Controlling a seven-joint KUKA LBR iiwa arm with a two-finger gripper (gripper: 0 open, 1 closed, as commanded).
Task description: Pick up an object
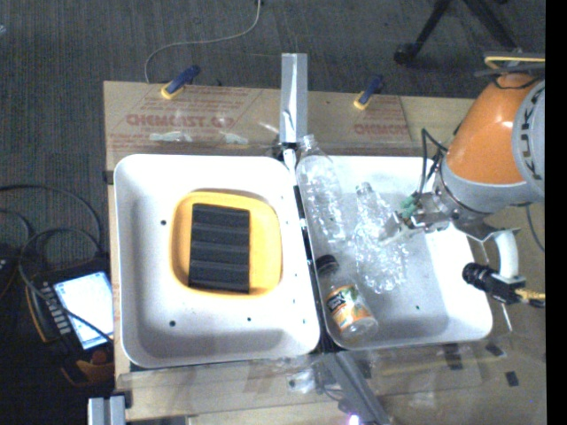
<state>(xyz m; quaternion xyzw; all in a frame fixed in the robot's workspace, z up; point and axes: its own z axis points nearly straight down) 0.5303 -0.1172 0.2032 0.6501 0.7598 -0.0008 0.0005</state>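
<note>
The arm [500, 140] is cut off by the frame's right edge, and its bulk hides the right bin's [443, 321] far right corner. The gripper [409, 218] sits half under the wrist, too small to read. Left of it, the clear bottles [321, 193] and crumpled plastic [376, 246] blur together. The label on the small bottle [347, 308] below them is unreadable.

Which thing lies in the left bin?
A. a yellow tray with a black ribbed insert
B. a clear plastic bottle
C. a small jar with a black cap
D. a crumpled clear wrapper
A: the yellow tray with its black ribbed insert lies in the left bin.
</note>
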